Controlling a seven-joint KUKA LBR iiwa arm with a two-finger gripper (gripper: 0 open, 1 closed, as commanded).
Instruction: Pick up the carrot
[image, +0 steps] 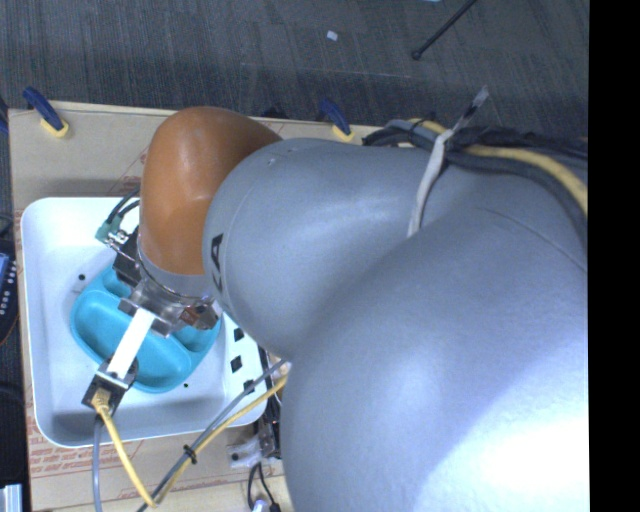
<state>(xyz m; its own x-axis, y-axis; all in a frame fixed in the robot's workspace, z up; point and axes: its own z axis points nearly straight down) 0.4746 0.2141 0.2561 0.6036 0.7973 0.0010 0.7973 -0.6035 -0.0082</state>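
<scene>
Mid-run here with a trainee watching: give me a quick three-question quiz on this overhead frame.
1. True or false: the arm reaches over the left bin.
2. What colour is the object lying in that bin under the wrist? A) red B) light blue C) black
3. Fill in: the yellow cable leaves the bin over its ____ edge in the view.

Key: 1 true; 2 B; 3 lower. The carrot cannot be made out here; the arm covers much of the bench.
</scene>
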